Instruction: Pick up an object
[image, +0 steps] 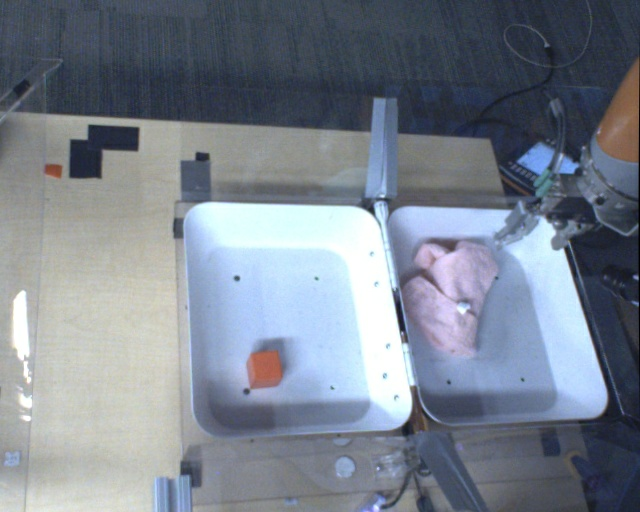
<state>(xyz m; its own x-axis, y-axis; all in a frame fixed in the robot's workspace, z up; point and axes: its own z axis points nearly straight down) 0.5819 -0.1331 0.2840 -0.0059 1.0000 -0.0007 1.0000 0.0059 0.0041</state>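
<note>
the arm (618, 140) is reaching in from the right and its gripper (538, 222) is hanging above the far right part of the right bin (575, 400). its two thin fingers (512, 227) are standing apart, one near the top edge of the pink cloth (452, 292) and one further right, and there is nothing between them. so it is not holding anything at this moment.

the pink cloth is lying crumpled in the left half of the right bin, close to the divider (393, 300) between the bins. the orange block (265, 369) is sitting alone in the left bin (210, 300), toward its near side, well apart from the gripper. i am judging that the cloth is the likely target, because the gripper is just beside its upper corner.

the wrist is cut off by the frame edge, and the fingertips are thin and blurred, so i cannot tell if one is touching the cloth. a small pale spot on the cloth is too small to identify.
</note>
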